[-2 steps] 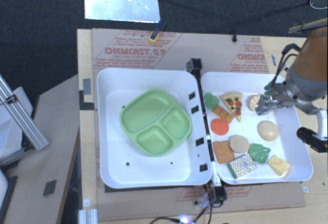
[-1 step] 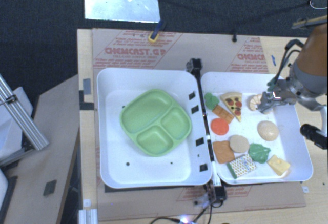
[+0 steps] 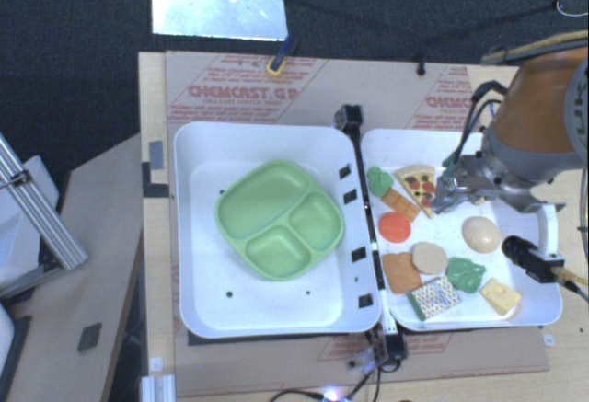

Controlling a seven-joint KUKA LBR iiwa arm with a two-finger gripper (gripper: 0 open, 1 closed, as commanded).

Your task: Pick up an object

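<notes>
1. The arm [image 3: 543, 115] reaches in from the right and sets the gripper [image 3: 444, 194] low over the upper middle of the right bin [image 3: 405, 147]. I judge this to be the approach for a pick, since every loose item lies in that bin.
2. The likeliest target is the toy pizza slice [image 3: 419, 181], which lies flat just beside the gripper's tip on its left. Whether the two touch cannot be told.
3. Other candidates crowd the same bin:
   - a green vegetable [image 3: 379, 179] and an orange stick [image 3: 399, 202] near the divider
   - a red round piece [image 3: 396, 227] below them
   - a pale egg [image 3: 480, 233] toward the right
   - along the near side, a beige disc [image 3: 429, 257], an orange-brown piece [image 3: 401, 271], a green leafy piece [image 3: 465, 273], a checkered packet [image 3: 434, 297] and a yellow wedge [image 3: 500, 296]
4. They lie scattered and partly touching, so a descent on one risks nudging its neighbour.
5. The left bin [image 3: 202, 170] holds a green divided plate [image 3: 279, 219] lying flat, well apart from the gripper.
6. Hard to make out: the gripper is seen from above against its own metal parts, so whether it is open or closed cannot be told, and nothing visibly sits in its grasp.
7. The wrist hides part of the bin floor beneath it, and the arm is cut off at the frame's right edge.
</notes>
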